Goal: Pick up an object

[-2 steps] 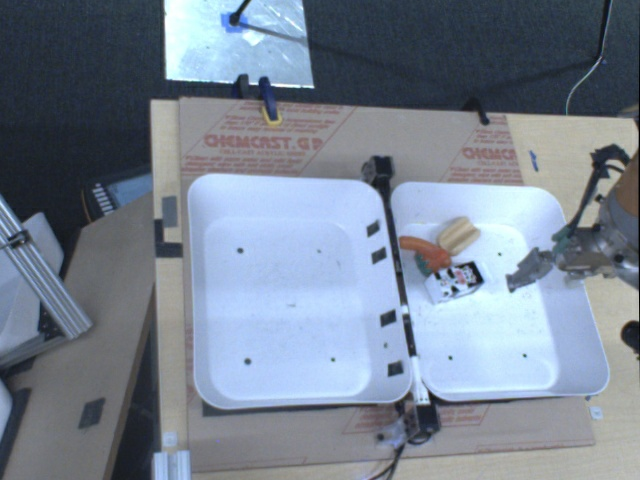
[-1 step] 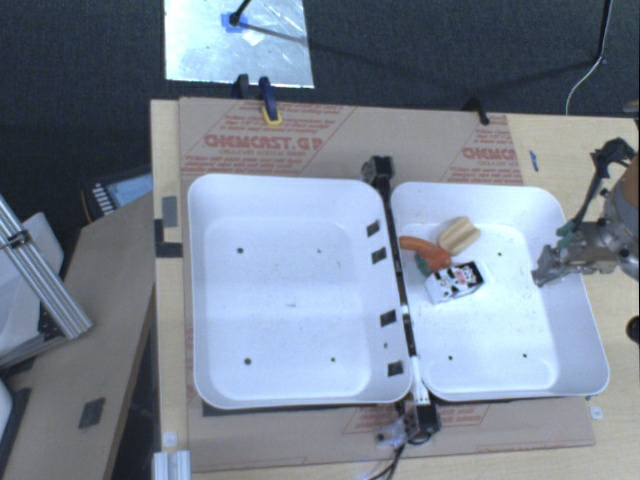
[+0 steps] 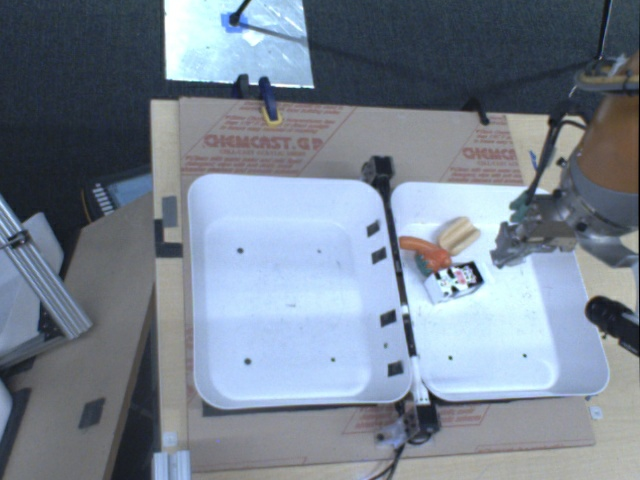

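Over on the far left, the aluminium rail (image 3: 35,273) leans at the edge of the bench, beside a brown board (image 3: 100,298). Moving in, the left bin (image 3: 215,203) sits wide and white on the cardboard sheet (image 3: 330,128), with just a few dark specks on its floor. Above it, at the back of the bench, there's a shiny foil-like square (image 3: 240,28) with a bit of blue tape on it, and a blue clamp (image 3: 268,98) biting the cardboard's top edge.

Across the black divider clips (image 3: 385,258) now, and into the right bin (image 3: 570,368). Here's the little cluster: an orange carrot-like piece (image 3: 425,250) lying close to the bin's left wall, a tan bun-shaped block (image 3: 459,234) just above and to its right, and a small white box with printed markings (image 3: 455,281) touching the carrot's lower end. All three lie on the bin floor, bunched together.

Further right, the gripper (image 3: 508,243) hangs over the bin's upper right part, near the tan block but apart from it. Nothing sits between its fingers; how far they are spread I cannot tell from this angle. The grey arm with its orange band (image 3: 612,148) comes in from the right.
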Available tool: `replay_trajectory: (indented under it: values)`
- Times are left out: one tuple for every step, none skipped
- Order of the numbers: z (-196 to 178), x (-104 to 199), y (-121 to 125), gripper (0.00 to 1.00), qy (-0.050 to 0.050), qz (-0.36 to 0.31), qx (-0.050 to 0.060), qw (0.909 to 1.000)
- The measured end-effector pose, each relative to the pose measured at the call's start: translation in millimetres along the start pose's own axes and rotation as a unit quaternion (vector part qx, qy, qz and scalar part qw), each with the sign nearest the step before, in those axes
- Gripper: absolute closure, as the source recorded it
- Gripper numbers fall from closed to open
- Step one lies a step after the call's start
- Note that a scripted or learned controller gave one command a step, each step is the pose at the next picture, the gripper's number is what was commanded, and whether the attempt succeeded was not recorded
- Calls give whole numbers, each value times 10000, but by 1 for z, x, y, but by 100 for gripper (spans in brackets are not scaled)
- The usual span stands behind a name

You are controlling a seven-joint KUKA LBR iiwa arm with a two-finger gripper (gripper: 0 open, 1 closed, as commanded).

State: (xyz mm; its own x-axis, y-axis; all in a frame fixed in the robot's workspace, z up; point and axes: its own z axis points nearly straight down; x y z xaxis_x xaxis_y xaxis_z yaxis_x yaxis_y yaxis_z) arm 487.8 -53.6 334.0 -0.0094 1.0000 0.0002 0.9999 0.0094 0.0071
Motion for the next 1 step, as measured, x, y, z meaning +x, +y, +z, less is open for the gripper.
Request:
replay_trajectory:
  values:
    - [-9, -3, 1, 100, -3, 10, -2, 10000]
